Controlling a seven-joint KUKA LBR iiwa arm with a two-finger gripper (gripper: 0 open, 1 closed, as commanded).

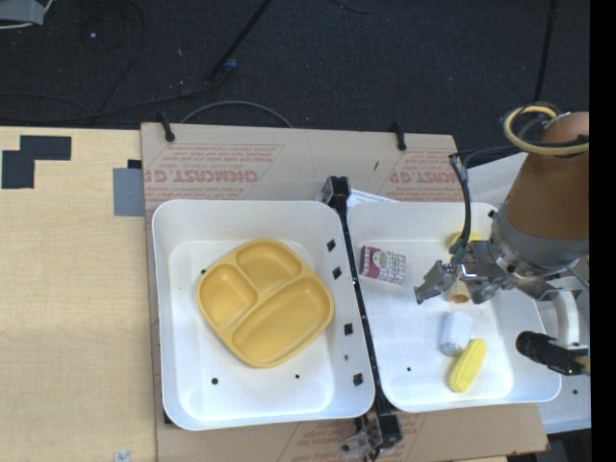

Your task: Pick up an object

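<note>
Above the right bin [404,393], the gripper [445,282] hangs; whether it is wide or narrow cannot be told. Corn [468,365] and a white cylinder [454,331] lie just below it. Crowded items risk a glancing, failed grasp.

We saw two white bins side by side on a cardboard sheet [289,166], the left bin [178,306] and the right bin [404,378] parted by a black divider [351,296]. A yellow tray [267,301] with three compartments lay tilted in the left bin. Left of the cardboard lay a pale wooden bench [67,306], with dark floor [289,46] and loose cables behind.
</note>
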